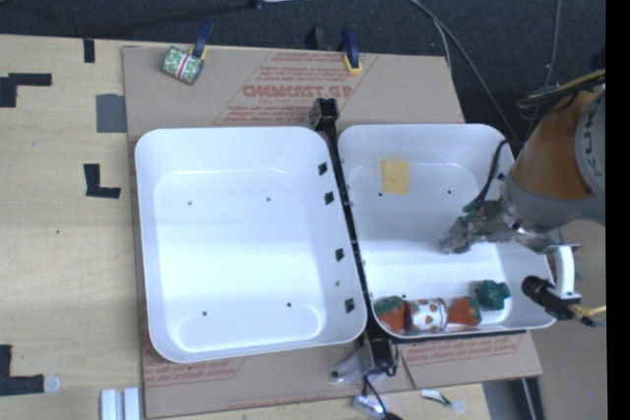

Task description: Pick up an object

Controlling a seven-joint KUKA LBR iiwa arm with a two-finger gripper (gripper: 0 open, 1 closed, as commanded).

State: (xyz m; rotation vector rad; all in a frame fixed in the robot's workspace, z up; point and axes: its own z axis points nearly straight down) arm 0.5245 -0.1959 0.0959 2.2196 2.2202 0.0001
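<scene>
From the camera above the bench, I reached in from the right, and my gripper (461, 239) hung low over the right bin (433, 138), toward its right side. How far my jaws stood apart I could not tell, nor whether anything lay between them. A yellow square (395, 176) lay near the bin's far wall. Along the near wall sat an orange-and-green piece (392, 312), a white spotted one (427, 315), an orange one (465, 313) and a green one (490, 292). The left bin (148, 211) stood alongside.
</scene>
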